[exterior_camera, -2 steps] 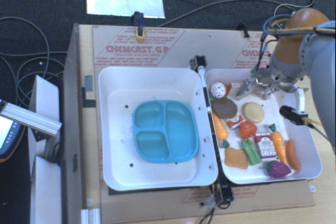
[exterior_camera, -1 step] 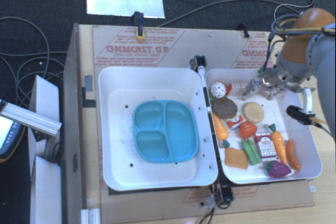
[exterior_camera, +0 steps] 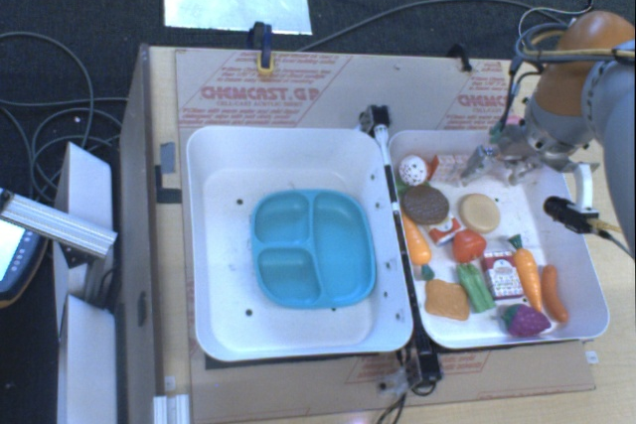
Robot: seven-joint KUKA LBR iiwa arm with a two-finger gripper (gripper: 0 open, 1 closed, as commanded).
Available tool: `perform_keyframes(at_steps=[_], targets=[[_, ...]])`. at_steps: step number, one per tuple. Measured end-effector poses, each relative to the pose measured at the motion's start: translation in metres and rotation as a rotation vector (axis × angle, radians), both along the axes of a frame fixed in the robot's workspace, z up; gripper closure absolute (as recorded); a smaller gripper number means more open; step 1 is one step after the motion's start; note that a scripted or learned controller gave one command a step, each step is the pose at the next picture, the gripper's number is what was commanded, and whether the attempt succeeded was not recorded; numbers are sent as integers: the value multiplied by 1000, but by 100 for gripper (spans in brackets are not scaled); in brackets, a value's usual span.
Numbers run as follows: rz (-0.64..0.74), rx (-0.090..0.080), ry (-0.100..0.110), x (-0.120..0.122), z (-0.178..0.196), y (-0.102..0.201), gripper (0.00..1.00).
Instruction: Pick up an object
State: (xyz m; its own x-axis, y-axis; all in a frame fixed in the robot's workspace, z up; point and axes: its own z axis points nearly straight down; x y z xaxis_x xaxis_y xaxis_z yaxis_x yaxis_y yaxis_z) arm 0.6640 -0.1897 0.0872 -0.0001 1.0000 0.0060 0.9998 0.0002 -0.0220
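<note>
Two white bins before you, left bin (exterior_camera: 214,243) bearing a blue divided tray (exterior_camera: 313,248), right bin (exterior_camera: 586,298) crowded with toy food (exterior_camera: 477,258), your gripper (exterior_camera: 500,164) above its far edge, fingers spread, holding nothing.

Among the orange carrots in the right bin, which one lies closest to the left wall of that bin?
The carrot beside the divider, just below the dark brown patty. The other two carrots lie near the bin's right side.

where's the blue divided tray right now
The blue divided tray lies flat in the middle of the left white bin, left of the divider from the toy food in the right bin.
</note>
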Motion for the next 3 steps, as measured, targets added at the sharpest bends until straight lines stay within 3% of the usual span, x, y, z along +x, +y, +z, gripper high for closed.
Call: perform_keyframes(at_steps=[1,2,3], targets=[[2,-8,-26,6,96,-6,0],[1,-9,-30,-41,4,-18,0],[3,-8,-29,-41,10,-18,100]])
